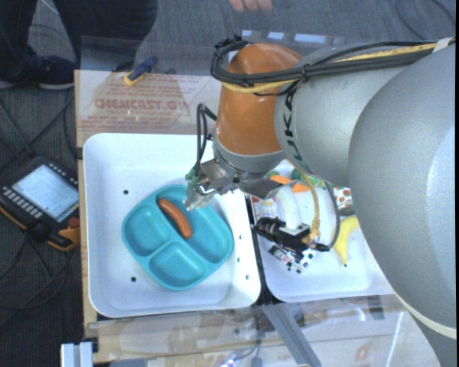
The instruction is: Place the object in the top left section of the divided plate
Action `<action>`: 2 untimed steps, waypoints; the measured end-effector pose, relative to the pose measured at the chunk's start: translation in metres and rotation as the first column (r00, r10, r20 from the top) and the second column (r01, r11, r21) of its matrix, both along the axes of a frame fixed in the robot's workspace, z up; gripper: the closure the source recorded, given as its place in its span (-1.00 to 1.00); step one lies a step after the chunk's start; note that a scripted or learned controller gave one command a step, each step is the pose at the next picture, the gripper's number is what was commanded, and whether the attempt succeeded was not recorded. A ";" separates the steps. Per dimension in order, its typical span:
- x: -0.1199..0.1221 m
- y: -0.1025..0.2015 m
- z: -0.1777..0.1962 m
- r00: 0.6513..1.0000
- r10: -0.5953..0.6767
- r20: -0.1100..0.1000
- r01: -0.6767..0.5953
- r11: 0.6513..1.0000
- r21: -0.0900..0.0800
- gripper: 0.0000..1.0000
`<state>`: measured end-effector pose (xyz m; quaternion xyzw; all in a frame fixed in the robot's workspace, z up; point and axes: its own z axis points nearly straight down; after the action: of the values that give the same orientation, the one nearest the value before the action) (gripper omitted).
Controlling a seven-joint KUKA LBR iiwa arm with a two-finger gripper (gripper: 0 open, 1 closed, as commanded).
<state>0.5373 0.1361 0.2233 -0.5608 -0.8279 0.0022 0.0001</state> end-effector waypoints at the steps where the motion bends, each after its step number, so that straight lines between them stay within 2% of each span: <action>1: -0.040 -0.010 -0.016 0.983 -0.181 -0.003 0.181 0.983 0.001 1.00; 2: -0.022 -0.036 0.006 0.862 -0.507 0.002 0.507 0.862 -0.004 1.00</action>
<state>0.5153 0.1004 0.2294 -0.7586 -0.6516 0.0035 -0.0008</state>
